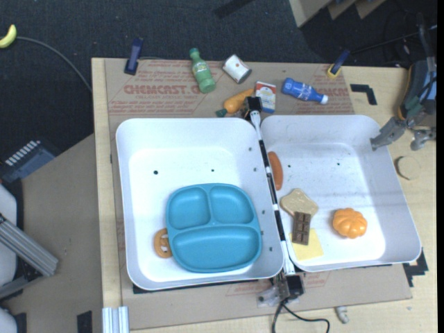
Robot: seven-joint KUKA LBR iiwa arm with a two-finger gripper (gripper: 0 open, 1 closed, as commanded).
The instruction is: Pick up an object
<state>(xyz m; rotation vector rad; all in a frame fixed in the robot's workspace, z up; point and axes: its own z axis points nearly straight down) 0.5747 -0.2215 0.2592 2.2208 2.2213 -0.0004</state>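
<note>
In the right bin (388,186) lie an orange pumpkin-shaped toy (348,223), a slice of toast (299,202), a brown chocolate bar (302,227) resting on a yellow cheese slice (310,245), and a sausage (276,170) against the left wall. My gripper (398,139) hangs over that bin's far right rim, up and to the right of the pumpkin and well apart from it. Its two grey fingers (383,136) are spread open with nothing between them.
The left bin (139,151) holds a blue divided plate (214,226) and a small pretzel (162,243) beside it. Behind the bins on the board lie a green bottle (202,71), a white can (236,68), a blue bottle (304,91), a small carton (265,96) and an orange toy (236,103).
</note>
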